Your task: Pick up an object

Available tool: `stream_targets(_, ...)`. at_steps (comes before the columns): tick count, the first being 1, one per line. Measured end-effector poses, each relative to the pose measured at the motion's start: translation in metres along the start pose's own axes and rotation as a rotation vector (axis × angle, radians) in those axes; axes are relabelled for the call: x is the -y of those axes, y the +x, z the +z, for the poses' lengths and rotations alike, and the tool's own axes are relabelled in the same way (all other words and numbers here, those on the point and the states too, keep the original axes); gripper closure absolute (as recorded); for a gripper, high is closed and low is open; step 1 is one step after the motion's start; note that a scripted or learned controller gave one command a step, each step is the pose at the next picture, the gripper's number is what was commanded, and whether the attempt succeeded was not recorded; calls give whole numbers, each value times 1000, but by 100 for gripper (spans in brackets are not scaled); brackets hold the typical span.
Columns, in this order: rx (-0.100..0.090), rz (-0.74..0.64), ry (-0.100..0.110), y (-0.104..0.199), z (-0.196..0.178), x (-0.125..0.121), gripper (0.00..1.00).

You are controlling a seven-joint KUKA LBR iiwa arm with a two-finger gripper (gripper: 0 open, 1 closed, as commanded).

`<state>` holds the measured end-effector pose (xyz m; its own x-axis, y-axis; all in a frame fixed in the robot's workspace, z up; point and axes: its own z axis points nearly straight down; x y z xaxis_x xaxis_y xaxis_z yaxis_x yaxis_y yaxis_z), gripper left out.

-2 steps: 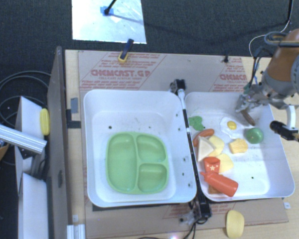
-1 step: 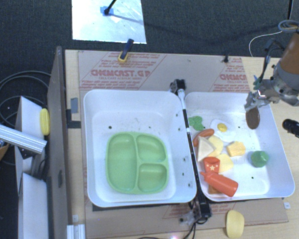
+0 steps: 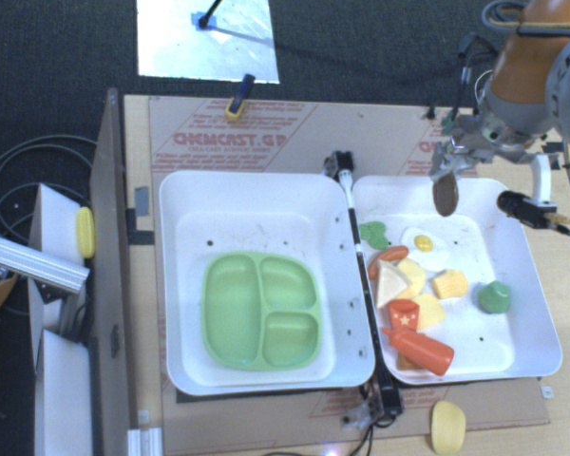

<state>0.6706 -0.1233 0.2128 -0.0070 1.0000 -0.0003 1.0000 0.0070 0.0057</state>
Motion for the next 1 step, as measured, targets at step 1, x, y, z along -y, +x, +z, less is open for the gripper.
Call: stream_targets(1, 0, 2, 5, 34, -7, 30, 100)
